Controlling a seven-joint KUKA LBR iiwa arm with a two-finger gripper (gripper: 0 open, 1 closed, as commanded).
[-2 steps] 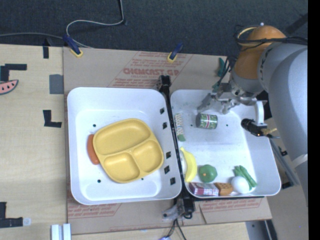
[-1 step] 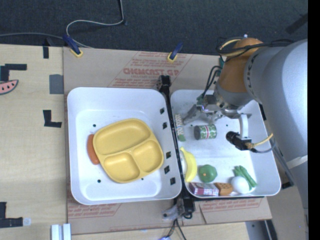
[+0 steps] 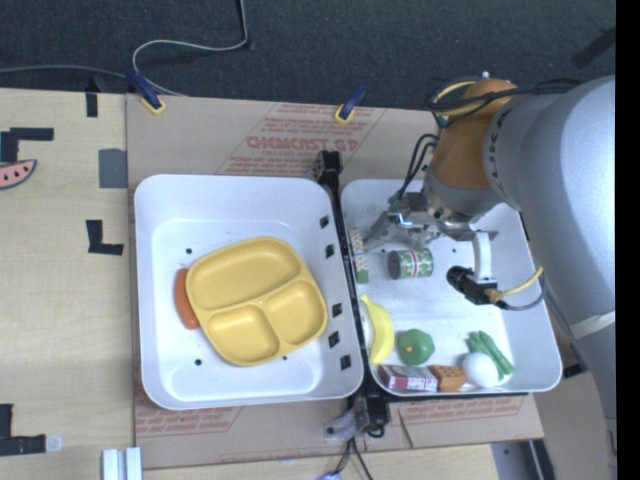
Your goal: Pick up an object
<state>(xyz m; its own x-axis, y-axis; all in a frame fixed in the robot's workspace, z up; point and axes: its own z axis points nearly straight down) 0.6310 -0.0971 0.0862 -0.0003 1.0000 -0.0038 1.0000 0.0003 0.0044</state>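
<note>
Arm [image 3: 560, 168], gripper [image 3: 400, 226] just above can [image 3: 410, 263]

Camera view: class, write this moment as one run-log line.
arm: over right bin | gripper: low beside green can | can: on its side | left bin: yellow tray | grasp: not seen

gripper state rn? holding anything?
Gripper: in the right bin, over the green can; open or closed cannot be told. Nothing seen between its fingers.
</note>
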